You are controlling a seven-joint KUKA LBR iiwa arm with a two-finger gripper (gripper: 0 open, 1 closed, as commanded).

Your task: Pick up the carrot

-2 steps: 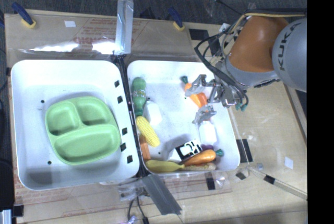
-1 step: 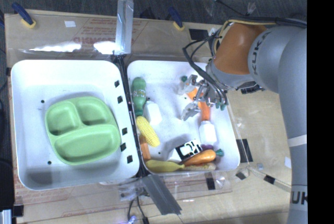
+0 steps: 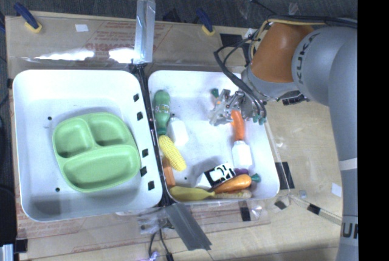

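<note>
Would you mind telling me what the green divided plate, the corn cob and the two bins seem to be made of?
The green divided plate looks like moulded plastic with a matte finish: uniform pale green, soft rounded compartment edges. The corn cob seems a plastic toy, evenly bright yellow, though rubber is possible. The left bin and right bin look like thin white plastic with smooth rounded walls and a faint sheen.

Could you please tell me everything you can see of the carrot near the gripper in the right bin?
The carrot is small, slim and orange, smooth like a plastic toy. It lies in the right bin, near its right wall, running roughly up and down the view. Its upper end sits at the gripper, between the fingers as far as the view shows. Its lower end meets a white bottle. Whether it is lifted off the bin floor cannot be told.
</note>
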